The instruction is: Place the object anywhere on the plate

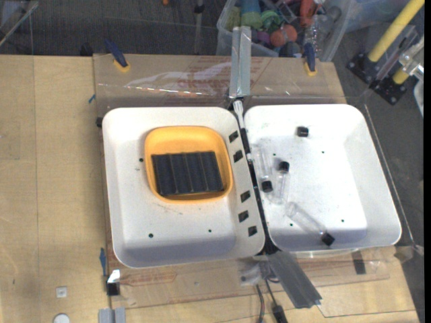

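Cannot tell the claw's state, nor which way it stands from the dark ribbed block (187,173), found lying flat inside the orange plate (156,143) in the left bin (128,234), centre-left of frame, long axis left to right, so probably placed already.

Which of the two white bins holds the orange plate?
The left bin holds it: the orange plate with a dark ridged block on it. The right bin has just small scattered pieces.

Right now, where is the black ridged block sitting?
The black ridged block lies flat on the orange plate in the left bin, close to the divider between the bins.
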Controlling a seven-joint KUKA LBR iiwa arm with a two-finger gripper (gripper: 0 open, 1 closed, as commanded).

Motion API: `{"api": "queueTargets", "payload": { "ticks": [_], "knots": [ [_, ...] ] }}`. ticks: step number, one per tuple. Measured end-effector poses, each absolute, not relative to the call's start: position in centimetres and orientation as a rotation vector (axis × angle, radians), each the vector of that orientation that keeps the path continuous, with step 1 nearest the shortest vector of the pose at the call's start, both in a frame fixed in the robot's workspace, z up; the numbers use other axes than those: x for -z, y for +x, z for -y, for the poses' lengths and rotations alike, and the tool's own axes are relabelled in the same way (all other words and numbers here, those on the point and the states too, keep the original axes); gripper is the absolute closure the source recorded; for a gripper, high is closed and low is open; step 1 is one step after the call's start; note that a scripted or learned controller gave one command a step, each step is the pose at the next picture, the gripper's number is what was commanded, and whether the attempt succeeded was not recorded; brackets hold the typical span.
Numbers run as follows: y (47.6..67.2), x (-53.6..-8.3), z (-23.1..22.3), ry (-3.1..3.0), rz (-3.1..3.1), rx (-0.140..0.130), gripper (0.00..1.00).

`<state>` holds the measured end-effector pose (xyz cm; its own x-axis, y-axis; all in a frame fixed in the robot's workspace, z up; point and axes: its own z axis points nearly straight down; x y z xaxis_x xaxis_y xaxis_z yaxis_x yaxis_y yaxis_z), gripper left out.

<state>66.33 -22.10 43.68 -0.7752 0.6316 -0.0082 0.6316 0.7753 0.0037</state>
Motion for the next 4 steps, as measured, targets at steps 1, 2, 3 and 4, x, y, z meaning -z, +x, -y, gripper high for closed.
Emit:
{"api": "queueTargets", "payload": {
  "ticks": [1, 2, 3, 4],
  "knots": [
    [65.6, -43.7, 22.2, 0.409, -3.109, -0.002, 1.0],
    [66.2, -43.7, 22.0, 0.223, -3.125, 0.0, 1.0],
    [66.3, -43.7, 22.1, -0.298, -3.117, 0.001, 1.0],
    [66.9, -43.7, 22.0, -0.55, -3.082, 0.003, 1.0]
  ]
}}
